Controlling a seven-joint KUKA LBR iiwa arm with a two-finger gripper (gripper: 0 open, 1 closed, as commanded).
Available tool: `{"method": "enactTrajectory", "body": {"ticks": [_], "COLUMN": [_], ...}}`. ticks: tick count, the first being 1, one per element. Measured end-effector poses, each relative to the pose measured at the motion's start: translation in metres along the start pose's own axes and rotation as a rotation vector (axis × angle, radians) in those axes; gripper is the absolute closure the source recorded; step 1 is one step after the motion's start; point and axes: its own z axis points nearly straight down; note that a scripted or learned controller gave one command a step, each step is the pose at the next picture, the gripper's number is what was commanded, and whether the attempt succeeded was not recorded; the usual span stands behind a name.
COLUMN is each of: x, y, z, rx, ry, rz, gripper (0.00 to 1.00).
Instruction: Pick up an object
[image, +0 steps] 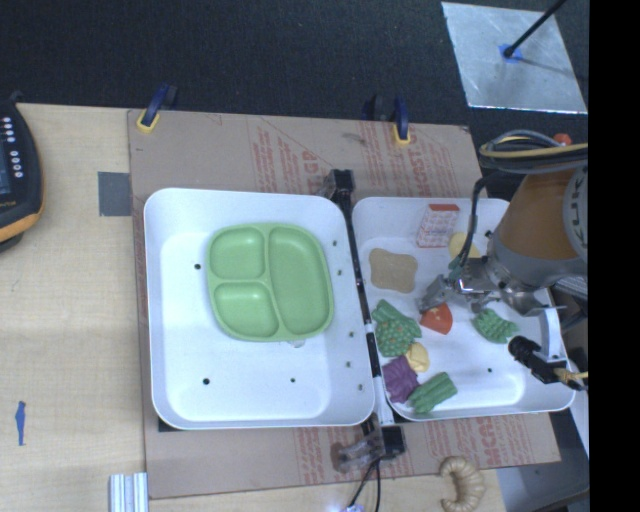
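Note:
The right white bin (500, 390) holds several toy foods: a tan bread slice (392, 269), a red piece (437, 320), a green leafy piece (394, 330), a small yellow piece (418, 356), a purple piece (399, 379), a green pod (432, 393), another green piece (494, 326) and a pink-and-white packet (436, 225). My gripper (441, 294) hangs low over this bin, just above the red piece and right of the bread slice. The grey arm with its orange band (540, 215) comes in from the right.
The left white bin (180, 390) holds a green divided plate (270, 281). A black clip (342, 183) sits at the bins' top seam. Cables (525, 145) loop at the right. A handheld controller (15, 180) lies at the far left, and a tan curled object (462, 482) lies below the bins.

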Motion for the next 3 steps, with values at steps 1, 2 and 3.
{"method": "enactTrajectory", "body": {"ticks": [1, 2, 3], "x": [-0.001, 0.0, -0.002], "y": [0.003, 0.003, -0.039], "z": [-0.013, -0.013, -0.001], "rx": [-0.006, -0.006, -0.002], "ry": [-0.002, -0.002, 0.001], "rz": [-0.004, -0.004, -0.001], "gripper": [1.0, 0.0, 0.0]}}
